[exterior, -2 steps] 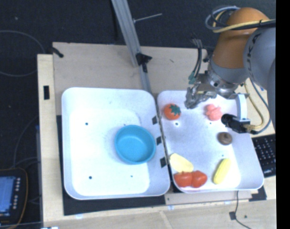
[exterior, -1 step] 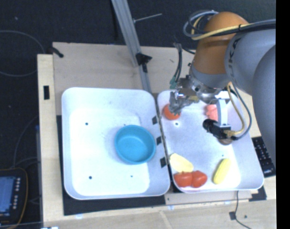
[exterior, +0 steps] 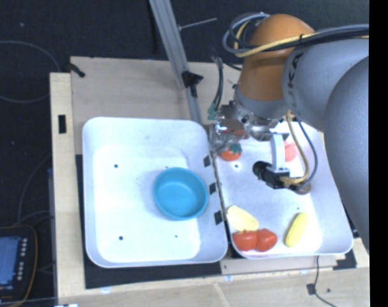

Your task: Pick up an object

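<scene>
- End effector (exterior: 228, 133) hangs over the far left corner of the right bin (exterior: 265, 202), just beside the rims where the two bins meet.
- Whether it is apart or together I cannot tell, as the wrist above hides much of it from this slant.
- Small orange-red object (exterior: 230, 152), with a touch of green on it, lies on the bin floor right at the near side of the end effector. Whether the two touch is unclear.
- Grey arm (exterior: 337, 82) comes in from the right, its orange band (exterior: 270, 50) sitting above the wrist.
- Near edge of the right bin holds a pale yellow piece (exterior: 243, 219), with a red object (exterior: 256, 240) touching its near side.
- Yellow oblong object (exterior: 296, 229) lies just to the right of the red one, slightly apart from it.
- Pink object (exterior: 289, 151) shows farther back in the right bin, partly hidden.
- Left bin (exterior: 117, 197) holds a blue bowl (exterior: 179, 194), upright, toward its right side.
- Both bins rest on the pale counter (exterior: 130, 82).
</scene>
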Robot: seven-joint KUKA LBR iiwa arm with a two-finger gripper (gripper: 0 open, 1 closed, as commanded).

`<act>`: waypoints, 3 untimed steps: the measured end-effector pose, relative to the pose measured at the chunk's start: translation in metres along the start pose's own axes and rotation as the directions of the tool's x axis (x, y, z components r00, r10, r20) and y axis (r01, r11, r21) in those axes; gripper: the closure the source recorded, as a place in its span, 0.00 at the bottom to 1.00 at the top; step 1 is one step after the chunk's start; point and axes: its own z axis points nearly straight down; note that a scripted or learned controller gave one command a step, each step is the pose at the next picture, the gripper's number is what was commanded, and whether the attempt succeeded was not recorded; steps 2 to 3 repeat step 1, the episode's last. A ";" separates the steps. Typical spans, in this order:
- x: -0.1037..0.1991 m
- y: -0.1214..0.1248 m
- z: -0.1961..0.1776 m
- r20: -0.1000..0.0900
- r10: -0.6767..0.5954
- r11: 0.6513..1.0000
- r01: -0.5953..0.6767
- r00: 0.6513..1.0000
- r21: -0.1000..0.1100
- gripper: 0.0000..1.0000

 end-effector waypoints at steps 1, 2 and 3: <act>0.054 -0.014 0.008 0.001 0.000 1.000 0.000 1.000 0.001 1.00; 0.054 -0.014 0.008 0.001 0.000 1.000 0.000 1.000 0.001 1.00; 0.054 -0.014 0.008 0.001 0.000 1.000 0.000 1.000 0.001 1.00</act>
